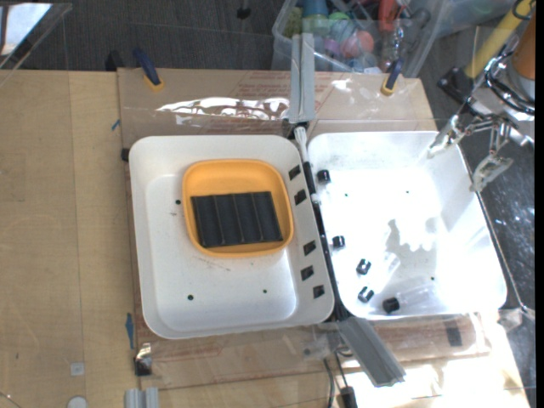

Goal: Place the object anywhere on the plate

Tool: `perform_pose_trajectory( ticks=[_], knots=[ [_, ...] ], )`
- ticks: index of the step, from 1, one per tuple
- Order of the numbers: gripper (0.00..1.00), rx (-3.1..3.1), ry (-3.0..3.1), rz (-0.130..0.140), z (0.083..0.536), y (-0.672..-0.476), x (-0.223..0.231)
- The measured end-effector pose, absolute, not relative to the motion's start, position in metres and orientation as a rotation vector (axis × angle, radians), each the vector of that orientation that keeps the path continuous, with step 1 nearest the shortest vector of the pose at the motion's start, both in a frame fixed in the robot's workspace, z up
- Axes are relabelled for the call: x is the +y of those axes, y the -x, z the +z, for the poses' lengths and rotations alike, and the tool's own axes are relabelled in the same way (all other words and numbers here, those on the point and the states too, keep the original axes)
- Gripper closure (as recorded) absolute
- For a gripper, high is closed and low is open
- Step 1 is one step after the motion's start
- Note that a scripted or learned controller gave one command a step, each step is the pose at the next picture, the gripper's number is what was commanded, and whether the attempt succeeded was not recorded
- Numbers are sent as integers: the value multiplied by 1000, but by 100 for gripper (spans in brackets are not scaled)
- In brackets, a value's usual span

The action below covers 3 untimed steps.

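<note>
Grey bar (371,355) at the near bench edge, below the seam between the two bins, is closest to the lens and plays no part in the task. Left bin (161,296) holds the orange plate (197,181), and a dark ridged slab (236,219) lies flat on it, inside the rim and set toward the plate's near side. I take this slab to be the task's object, so by position the placement looks done. Right bin (450,228) is badly washed out by glare; a few small black pieces (365,294) sit on its floor near the front, well apart from the plate. Gripper (457,164) hangs over the far right corner of the right bin, well away from the plate. Whether it is released or clenched cannot be told against the glare, and nothing is seen held in it. Risks, as judgement: (1) if the program treats the slab as not yet placed and reaches for it again, a low pass could catch the plate rim and drag or tip the plate. (2) The slab's near edge sits close to the rim, so a nudge from that side could ride it up onto the lip. (3) Glare in the right bin could make a black piece read as the target and prompt a pointless grasp. (4) Any traverse leftward must clear the raised divider with its black tabs (308,249); a low path would strike it.
</note>
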State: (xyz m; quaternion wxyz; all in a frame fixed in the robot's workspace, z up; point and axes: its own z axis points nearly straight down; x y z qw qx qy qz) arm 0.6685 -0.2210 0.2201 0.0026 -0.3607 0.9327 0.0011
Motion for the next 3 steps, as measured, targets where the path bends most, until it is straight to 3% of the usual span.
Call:
perform_pose_trajectory(
  ticks=[3],
  knots=[
    [0,2783,1436,-2,233,-669,-220]
  ],
)
